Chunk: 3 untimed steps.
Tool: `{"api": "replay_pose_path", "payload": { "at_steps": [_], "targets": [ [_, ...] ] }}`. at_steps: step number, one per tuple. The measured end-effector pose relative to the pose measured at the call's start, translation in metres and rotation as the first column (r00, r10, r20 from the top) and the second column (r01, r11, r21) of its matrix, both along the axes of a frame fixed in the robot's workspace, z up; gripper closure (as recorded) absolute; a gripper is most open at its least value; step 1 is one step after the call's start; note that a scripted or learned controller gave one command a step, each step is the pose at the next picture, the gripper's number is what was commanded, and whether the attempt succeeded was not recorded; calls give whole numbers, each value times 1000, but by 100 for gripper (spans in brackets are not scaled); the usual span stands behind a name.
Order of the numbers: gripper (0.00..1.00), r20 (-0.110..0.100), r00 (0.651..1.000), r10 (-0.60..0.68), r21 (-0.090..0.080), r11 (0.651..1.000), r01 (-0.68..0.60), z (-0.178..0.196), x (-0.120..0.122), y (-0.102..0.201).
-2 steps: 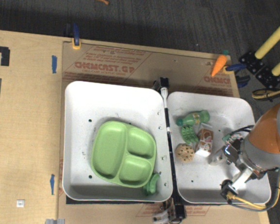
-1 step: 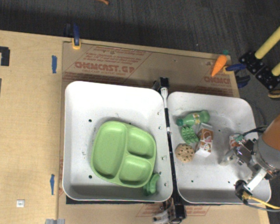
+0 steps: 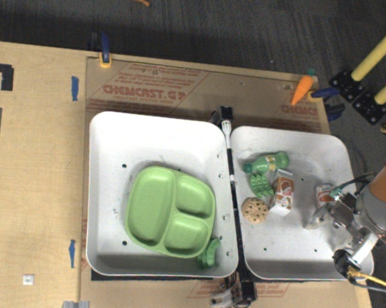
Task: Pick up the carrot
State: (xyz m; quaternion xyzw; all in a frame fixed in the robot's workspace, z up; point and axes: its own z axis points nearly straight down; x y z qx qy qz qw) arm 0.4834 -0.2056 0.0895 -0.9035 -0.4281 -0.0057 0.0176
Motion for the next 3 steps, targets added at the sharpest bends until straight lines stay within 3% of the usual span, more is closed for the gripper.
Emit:
{"api": "replay_pose_path", "payload": {
  "at_steps": [1,2,3],
  "targets": [
    [100,13,1000,0,-22,1000,0,11,2,-5],
    [100,2,1000,26,-33,999,-26,30,-4,59],
    [100,2,993,114,-34,993,-114,27,-4,113]
  ]
}}
